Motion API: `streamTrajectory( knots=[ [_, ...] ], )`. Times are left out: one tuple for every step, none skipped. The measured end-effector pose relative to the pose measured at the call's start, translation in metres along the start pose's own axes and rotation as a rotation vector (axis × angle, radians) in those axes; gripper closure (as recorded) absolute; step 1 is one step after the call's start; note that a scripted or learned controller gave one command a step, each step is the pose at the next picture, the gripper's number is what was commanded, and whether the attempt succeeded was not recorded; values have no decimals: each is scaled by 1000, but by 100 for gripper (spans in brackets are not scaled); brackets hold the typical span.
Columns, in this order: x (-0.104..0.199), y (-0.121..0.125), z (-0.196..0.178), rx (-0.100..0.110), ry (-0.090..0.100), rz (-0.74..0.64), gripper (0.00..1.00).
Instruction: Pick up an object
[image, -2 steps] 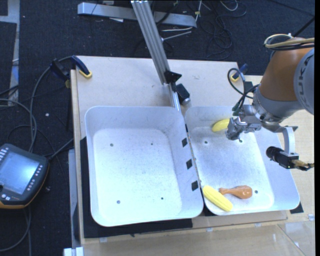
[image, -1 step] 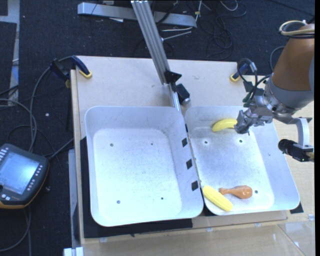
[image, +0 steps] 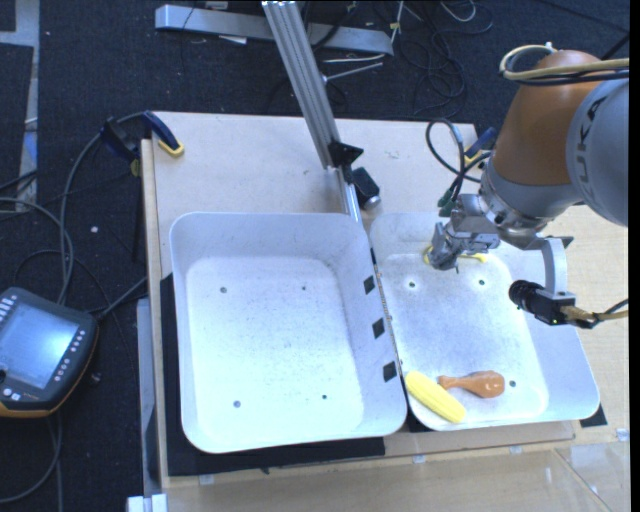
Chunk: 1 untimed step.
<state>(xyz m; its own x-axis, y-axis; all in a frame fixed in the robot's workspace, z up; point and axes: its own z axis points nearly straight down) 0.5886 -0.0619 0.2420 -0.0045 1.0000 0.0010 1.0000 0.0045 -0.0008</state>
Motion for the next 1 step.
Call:
streamTrajectory(
  knots=[
    [42,7,5,0,-1,1,100]
  ],
)
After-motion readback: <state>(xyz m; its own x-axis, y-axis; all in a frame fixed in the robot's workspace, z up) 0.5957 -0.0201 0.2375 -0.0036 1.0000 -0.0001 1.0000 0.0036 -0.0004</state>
